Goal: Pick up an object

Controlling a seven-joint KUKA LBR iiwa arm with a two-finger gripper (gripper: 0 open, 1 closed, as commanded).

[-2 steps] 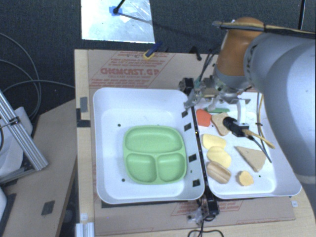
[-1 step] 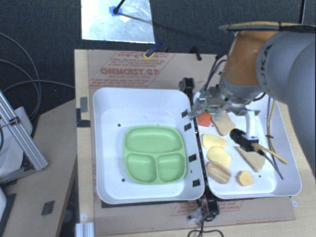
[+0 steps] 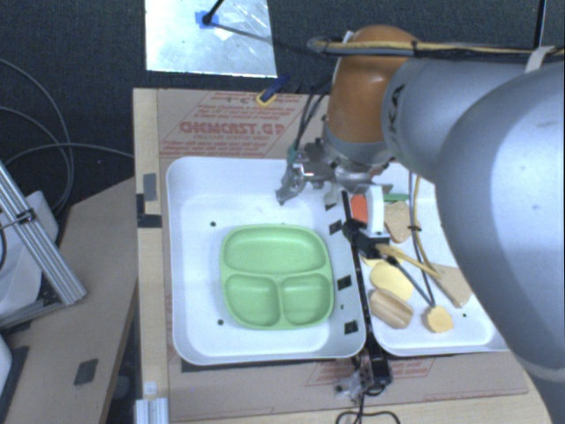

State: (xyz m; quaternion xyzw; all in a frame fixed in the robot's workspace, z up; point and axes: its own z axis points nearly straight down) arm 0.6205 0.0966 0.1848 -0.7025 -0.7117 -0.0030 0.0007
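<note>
- A brown cardboard sheet [image 3: 231, 124] with red lettering lay under both bins on the bench.
- A shiny silver panel [image 3: 208, 25] sat behind it, with a blue piece [image 3: 207, 19] on top.
- Dark cables [image 3: 53, 148] trailed over the dark floor at left.
- An aluminium rail [image 3: 35, 246] slanted across a tan board [image 3: 88, 325] at the left edge.

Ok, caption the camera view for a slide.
Gripper above left bin holding a green tray.
</note>
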